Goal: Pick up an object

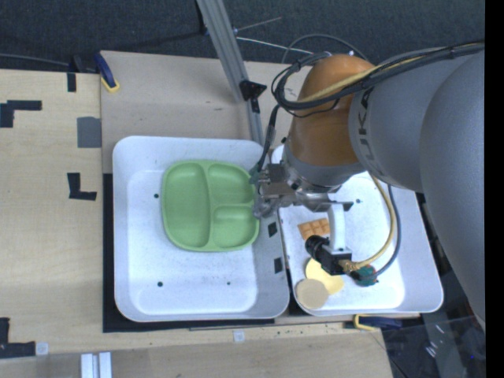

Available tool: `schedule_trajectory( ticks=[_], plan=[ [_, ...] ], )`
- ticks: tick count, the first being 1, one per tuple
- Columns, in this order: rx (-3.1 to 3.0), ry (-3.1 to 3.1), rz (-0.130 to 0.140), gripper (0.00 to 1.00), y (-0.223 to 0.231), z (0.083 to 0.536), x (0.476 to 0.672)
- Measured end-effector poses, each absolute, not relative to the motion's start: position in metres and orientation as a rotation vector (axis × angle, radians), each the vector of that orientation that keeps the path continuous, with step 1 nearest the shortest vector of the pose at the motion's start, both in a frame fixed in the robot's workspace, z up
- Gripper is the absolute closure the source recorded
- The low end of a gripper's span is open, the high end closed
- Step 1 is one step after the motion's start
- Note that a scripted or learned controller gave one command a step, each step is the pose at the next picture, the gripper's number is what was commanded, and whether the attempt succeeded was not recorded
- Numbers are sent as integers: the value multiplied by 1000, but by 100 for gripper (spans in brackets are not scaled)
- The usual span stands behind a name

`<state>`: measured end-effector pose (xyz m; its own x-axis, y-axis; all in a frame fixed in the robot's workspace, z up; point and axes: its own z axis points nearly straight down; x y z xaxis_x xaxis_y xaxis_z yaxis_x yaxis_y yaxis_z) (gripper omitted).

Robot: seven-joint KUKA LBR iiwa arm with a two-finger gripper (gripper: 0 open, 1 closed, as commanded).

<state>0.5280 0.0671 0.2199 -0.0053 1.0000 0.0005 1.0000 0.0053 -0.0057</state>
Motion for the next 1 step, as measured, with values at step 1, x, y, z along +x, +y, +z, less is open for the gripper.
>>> schedule_trajectory(
  ticks=[1],
  plan=[
    [-2213,-2224,5,100,101,220,498]
  ],
)
